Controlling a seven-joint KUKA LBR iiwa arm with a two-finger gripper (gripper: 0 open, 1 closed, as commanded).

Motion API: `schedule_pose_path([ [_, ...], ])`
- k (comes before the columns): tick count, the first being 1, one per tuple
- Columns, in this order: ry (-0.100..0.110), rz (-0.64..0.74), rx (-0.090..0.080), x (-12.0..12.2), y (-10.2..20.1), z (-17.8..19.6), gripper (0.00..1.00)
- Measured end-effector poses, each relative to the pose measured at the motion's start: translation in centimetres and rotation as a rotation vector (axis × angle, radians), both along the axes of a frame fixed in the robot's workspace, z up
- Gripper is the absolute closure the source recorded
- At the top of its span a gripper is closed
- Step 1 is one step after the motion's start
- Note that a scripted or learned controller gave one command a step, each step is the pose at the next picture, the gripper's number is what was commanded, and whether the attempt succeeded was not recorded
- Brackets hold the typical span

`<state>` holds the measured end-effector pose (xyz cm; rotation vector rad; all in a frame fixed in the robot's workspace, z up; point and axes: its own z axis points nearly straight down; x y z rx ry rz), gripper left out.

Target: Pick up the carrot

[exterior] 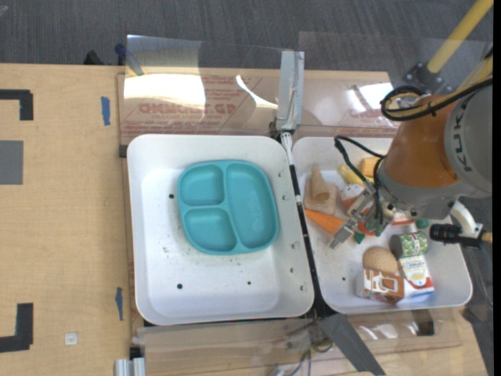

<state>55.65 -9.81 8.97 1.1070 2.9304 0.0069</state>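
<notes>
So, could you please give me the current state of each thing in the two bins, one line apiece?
carrot: lying flat in the right bin, at the gripper's tips, not lifted.
gripper: lowered into the right bin beside the carrot.
teal plate: right side up in the left bin, its compartments bare.
carton: lying on its side in the right bin.
</notes>
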Motion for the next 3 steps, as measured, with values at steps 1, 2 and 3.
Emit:
schedule_pose_path([
  [1,-0.013,0.001,-0.003,0.4,0.0,1.3,1.0],
  [2,0.01,-0.461,0.001,-1.6,-1.5,0.3,1.0],
  [3,-0.001,-0.519,0.004,-3.9,1.2,9.9,1.0],
])
